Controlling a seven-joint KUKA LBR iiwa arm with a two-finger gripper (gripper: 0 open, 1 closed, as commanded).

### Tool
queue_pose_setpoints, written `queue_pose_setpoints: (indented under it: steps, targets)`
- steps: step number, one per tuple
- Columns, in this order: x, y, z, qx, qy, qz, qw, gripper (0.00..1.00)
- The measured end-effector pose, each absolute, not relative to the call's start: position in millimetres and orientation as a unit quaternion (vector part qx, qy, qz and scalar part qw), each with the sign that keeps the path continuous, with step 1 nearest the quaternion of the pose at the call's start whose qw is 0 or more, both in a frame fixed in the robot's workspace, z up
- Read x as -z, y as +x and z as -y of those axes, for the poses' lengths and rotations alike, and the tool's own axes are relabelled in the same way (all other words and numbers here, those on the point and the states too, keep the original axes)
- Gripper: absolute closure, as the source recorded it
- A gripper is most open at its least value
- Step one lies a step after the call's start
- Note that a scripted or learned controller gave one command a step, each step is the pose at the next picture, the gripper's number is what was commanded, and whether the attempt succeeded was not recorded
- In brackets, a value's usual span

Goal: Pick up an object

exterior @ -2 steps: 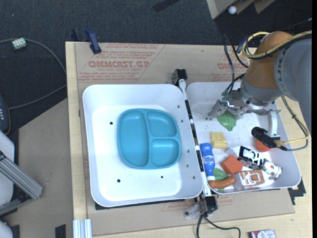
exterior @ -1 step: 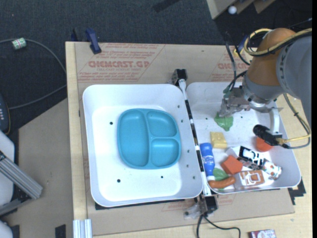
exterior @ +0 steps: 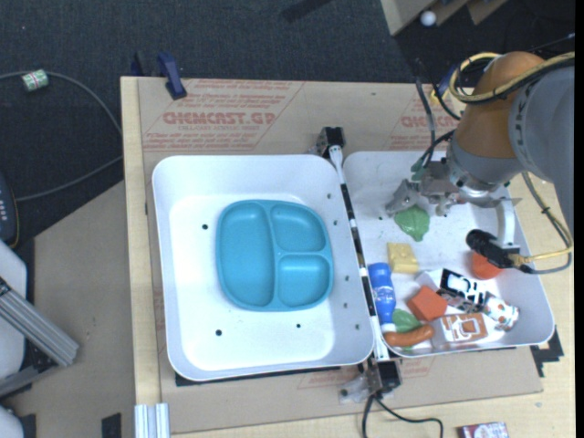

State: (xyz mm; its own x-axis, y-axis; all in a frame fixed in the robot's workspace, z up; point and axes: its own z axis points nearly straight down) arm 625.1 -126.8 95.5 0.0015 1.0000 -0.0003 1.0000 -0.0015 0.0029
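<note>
My gripper (exterior: 422, 201) hangs low over the back of the right bin (exterior: 538, 313), its grey fingers (exterior: 400, 200) spread open with nothing between them. A green, leaf-like object (exterior: 412, 223) lies just in front of the fingertips, close to them, and I cannot tell if it touches them. Nearer the front lie a yellow block (exterior: 401, 257), a blue and white tube (exterior: 381, 292), an orange block (exterior: 426, 304), a red sausage-like piece (exterior: 409, 337), a black and white item (exterior: 461, 286) and a small printed box (exterior: 465, 328).
The left bin (exterior: 182, 190) holds a blue divided plate (exterior: 274, 254). A red-orange object (exterior: 486, 265) lies at the right bin's right side. The arm's orange band (exterior: 497, 85) rises at the right. The bench is covered with brown cardboard (exterior: 237, 108).
</note>
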Motion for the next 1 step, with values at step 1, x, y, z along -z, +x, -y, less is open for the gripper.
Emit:
queue_pose_setpoints:
  steps: [1]
  targets:
    - [-84.7,635.8,132.2,-0.0006,0.707,-0.707,0.001,0.00]
